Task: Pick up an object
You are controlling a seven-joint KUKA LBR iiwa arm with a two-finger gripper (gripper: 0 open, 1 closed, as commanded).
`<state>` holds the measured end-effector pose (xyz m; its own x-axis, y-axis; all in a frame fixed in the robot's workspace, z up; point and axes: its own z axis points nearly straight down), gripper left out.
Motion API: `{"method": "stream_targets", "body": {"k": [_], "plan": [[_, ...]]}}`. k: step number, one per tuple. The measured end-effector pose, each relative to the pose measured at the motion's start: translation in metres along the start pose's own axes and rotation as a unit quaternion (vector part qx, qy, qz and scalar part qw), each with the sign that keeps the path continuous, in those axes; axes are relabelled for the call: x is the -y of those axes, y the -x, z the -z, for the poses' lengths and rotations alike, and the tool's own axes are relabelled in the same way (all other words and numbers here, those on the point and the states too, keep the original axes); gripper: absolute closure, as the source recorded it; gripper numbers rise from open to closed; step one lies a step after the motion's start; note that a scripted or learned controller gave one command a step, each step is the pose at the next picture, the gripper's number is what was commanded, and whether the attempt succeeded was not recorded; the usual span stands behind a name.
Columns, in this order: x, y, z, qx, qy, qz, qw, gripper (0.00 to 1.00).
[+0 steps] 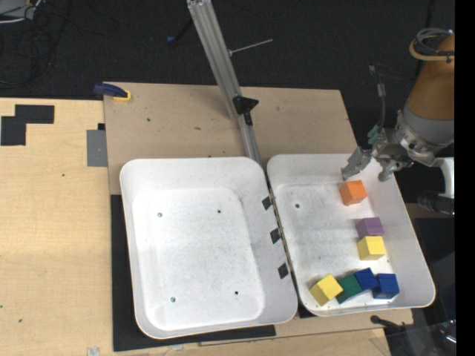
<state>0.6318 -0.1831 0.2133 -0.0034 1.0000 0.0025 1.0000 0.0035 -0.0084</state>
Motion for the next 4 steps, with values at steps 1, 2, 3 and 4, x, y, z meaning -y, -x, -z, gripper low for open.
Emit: {"method": "stream_targets", "body": {"k": [1, 2, 3, 4], "plan": [[0.003, -0.005, -0.045, 0.0, 0.001, -0.001, 1.0, 0.0], [-0.002, -0.003, -0.1, 0.005, 0.008, -0.002, 1.0, 0.0], [-0.003, -0.003, -0.087, 0.004, 0.009, -0.002, 0.9999, 1.0], [0.006, -0.002, -0.039, 0.002, 0.005, -0.003, 1.0, 1.0]]}}
